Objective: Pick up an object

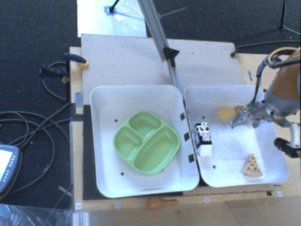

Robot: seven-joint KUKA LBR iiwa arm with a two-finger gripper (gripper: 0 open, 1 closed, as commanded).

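Dark carpet surrounds the wooden bench, cables trailing off to the left, and a slanted metal pole crosses down toward the seam between the two white bins. The left bin [101,126] holds a green divided plate [146,142] and nothing else worth grabbing. The right bin [277,173] has the pickable bits: a waffle-like biscuit [225,112] at the far side, a small black-and-white carton [203,138] against the left wall, and a pizza slice [252,166] near the front right corner.

The arm comes in from the right, and its gripper [239,118] sits low at the far side of the right bin, just beside the biscuit. From here the metal parts blur together, so I cannot tell how it is set, and nothing appears to be in its grasp.

The biscuit looks the likeliest target. To do it well, the tool should centre over the biscuit rather than beside it, straddle its edges, and descend right to the bin floor, since it lies flat and thin.
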